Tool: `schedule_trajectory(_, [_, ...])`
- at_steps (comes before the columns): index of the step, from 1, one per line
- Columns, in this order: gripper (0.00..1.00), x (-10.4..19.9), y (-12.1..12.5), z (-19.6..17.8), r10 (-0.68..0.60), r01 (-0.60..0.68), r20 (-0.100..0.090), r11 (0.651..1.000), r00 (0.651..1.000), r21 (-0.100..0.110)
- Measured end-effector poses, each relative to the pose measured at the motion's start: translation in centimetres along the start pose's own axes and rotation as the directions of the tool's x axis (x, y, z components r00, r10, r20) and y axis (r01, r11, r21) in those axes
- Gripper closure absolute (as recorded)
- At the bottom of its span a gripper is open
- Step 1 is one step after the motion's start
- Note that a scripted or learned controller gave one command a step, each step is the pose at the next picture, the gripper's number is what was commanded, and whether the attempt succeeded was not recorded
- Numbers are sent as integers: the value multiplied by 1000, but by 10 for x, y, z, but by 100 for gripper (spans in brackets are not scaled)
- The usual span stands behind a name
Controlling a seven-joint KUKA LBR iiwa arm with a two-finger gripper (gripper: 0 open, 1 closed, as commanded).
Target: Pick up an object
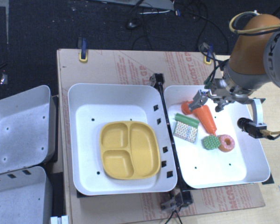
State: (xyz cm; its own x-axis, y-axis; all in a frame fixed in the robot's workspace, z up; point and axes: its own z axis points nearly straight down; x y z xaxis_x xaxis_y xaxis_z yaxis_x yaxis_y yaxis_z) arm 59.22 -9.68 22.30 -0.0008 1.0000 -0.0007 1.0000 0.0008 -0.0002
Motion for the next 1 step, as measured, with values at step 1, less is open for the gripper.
schedule_trajectory(1, [0, 3, 1, 43, 1, -1, -1, 1000, 1000, 4])
